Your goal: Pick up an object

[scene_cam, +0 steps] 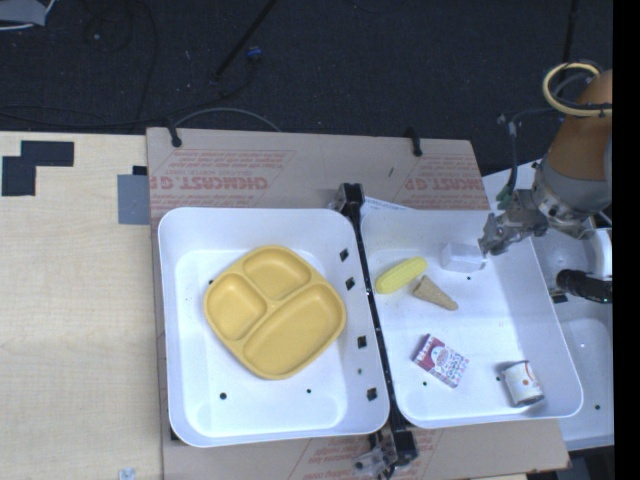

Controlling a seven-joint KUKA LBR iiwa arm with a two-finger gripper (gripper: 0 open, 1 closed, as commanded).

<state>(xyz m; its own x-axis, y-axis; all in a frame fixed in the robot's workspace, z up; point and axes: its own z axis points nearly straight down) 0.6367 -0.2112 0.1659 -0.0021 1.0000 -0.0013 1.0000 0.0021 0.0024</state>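
a robotics lab: white bins [190,268] on a cardboard-covered bench [300,173], cables [240,48] trailing behind.

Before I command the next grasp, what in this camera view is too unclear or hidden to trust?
- Gripper: small and dark in the camera view; open or shut cannot be told.
- Pale object beside the gripper: washed out against the white right bin; identity and contact unclear.
- Small packet: print too small to read.
- Arm: cut off by the right edge.
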